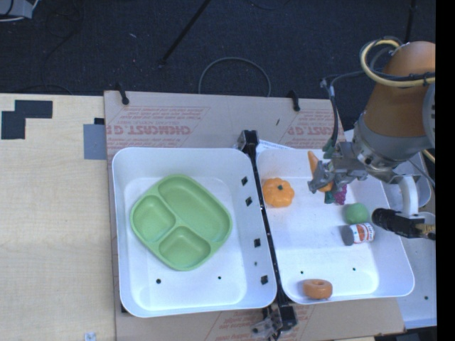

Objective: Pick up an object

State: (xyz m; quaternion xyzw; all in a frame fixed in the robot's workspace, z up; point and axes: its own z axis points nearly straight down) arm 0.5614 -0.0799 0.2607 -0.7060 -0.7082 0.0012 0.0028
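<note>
Hovering over the upper part of the right bin, the gripper hangs from the grey wrist with its orange band, which reaches in from the right. Whether it is gripping anything cannot be told: the dark metal parts blur together there. An orange carrot-shaped piece pokes out just above and left of the gripper, and a small purple object shows right beneath it; both sit so close to the hardware that contact cannot be judged.

Other candidates for picking lie in the same bin. An orange toy pumpkin with a small green stem sits near the bin's left wall, well left of the gripper. A green rounded object rests below and right of the gripper, and just under that lies a small bottle on its side, with a grey cap and a red-and-white label. A brown doughnut-shaped piece lies apart from the rest, near the bin's front edge.

Left bin holds 1 thing: a light green plate divided into 3 compartments, lying flat and turned at an angle. A black divider bar runs between the 2 bins.
</note>
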